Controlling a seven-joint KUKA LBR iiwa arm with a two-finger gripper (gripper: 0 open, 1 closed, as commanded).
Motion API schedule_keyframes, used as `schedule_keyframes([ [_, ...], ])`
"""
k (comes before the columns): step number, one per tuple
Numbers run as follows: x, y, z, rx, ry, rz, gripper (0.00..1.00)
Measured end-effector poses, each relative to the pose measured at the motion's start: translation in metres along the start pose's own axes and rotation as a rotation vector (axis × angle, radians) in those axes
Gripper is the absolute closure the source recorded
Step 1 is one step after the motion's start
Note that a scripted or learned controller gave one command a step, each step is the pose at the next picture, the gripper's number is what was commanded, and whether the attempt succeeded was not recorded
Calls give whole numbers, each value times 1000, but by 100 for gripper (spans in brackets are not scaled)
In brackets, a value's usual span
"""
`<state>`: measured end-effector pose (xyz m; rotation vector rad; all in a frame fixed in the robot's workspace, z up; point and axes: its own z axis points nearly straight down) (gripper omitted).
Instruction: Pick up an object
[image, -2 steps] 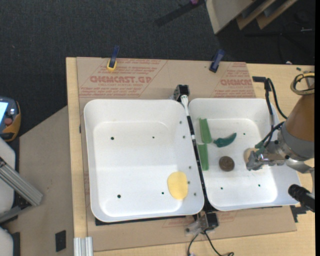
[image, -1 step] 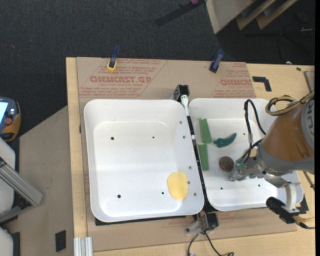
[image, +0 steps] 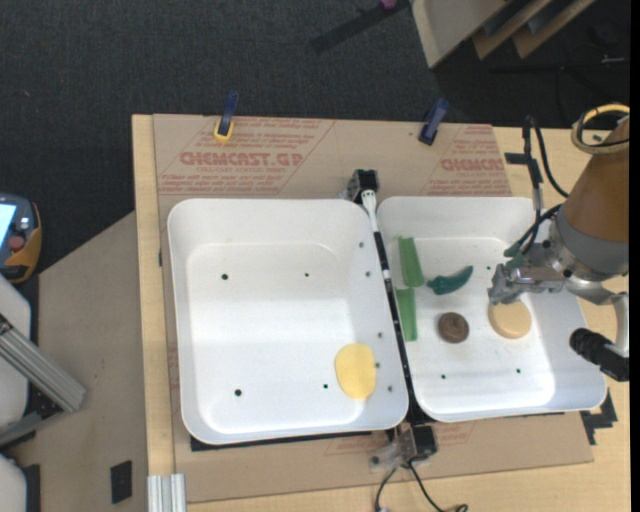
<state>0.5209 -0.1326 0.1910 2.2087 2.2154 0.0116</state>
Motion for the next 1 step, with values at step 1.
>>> schedule_keyframes([
  [1, 29, -46, 66, 25, 8, 2, 100],
])
